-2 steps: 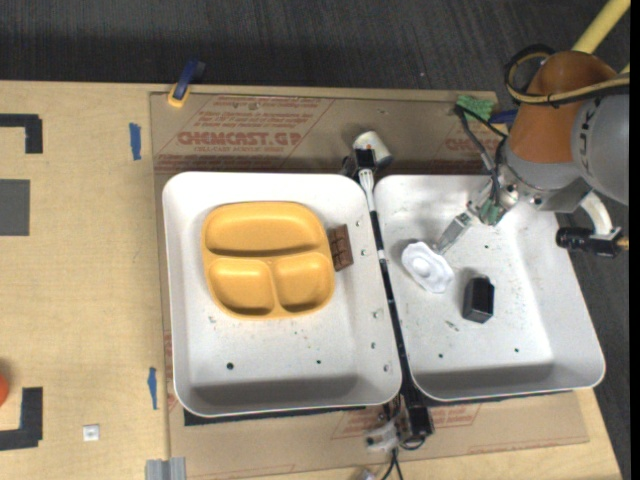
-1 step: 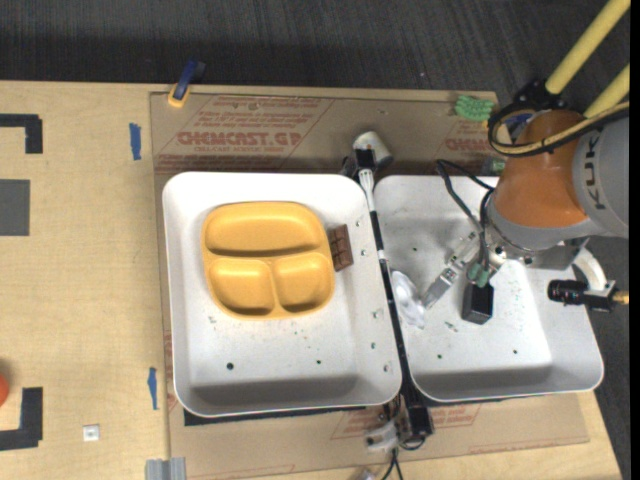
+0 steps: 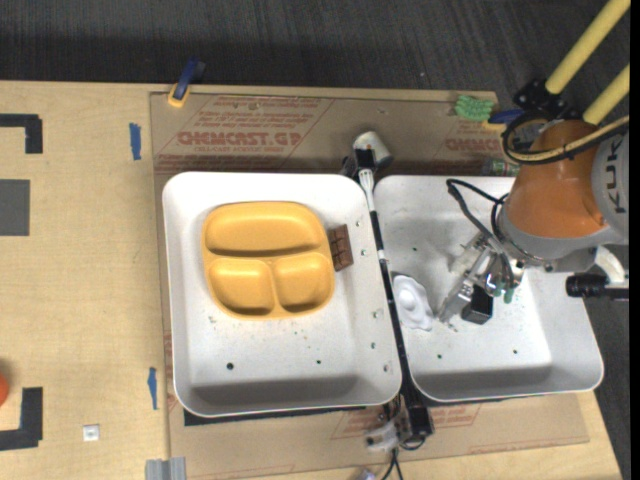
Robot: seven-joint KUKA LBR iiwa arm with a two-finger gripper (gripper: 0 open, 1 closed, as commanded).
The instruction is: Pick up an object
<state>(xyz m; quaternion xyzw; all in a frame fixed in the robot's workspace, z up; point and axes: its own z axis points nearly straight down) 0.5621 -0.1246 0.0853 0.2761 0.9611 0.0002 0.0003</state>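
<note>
Two shallow white bins sit side by side on the desk (image 3: 90, 268), on a sheet of brown cardboard (image 3: 260, 133). The left bin (image 3: 190, 363) holds a yellow divided tray (image 3: 268, 258) lying flat toward its back half, and a small brown block (image 3: 339, 247) rests just beside the tray's right edge, near the wall shared with the other bin. In the right bin (image 3: 560, 363), a crumpled white object (image 3: 412, 303) lies against the left wall, close to the divider. The arm comes in from the right, its orange band above the wrist, and the end effector (image 3: 470, 303) is lowered into the right bin, just right of the white object. Whether its fingers are spread or closed cannot be told from this angle, and nothing is visibly held between them.
</note>
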